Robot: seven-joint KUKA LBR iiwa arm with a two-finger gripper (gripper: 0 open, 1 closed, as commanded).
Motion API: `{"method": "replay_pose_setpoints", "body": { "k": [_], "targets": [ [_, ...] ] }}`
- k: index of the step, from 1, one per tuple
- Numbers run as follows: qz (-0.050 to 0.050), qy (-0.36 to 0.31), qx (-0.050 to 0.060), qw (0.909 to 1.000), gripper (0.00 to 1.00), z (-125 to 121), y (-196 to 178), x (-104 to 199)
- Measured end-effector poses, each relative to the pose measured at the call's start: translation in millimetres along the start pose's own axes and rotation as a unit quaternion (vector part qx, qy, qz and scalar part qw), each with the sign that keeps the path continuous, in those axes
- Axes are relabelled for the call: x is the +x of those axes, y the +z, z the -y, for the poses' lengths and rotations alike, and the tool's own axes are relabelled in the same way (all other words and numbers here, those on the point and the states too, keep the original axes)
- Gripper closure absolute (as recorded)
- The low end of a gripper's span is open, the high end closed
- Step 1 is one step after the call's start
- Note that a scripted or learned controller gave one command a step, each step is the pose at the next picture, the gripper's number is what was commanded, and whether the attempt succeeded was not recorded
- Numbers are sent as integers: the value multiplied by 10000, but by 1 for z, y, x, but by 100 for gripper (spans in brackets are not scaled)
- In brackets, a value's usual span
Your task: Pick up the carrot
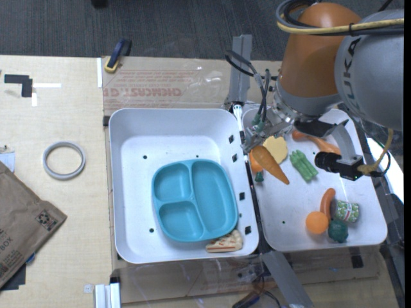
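A blue divided plate (194,199) is seen in the left bin (128,185), well left of the gripper (258,135). The carrot (270,163) is gripped at its upper end between narrowed fingers, angled down-right over the right bin (366,233), with green beans (303,165) beyond.

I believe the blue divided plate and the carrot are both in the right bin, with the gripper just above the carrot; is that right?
Not quite. In the camera view, the blue divided plate lies in the left bin, not the right one. The carrot is indeed in the right bin, near its left edge, with the gripper just above it.
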State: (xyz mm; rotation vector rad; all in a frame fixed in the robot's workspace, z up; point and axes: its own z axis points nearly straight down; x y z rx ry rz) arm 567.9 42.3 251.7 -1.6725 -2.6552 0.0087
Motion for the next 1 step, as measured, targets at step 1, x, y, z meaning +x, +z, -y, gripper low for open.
{"method": "replay_pose_setpoints", "body": {
  "k": [1],
  "targets": [
    [-6,819,18,9966,100,56,5,57]
  ]
}}
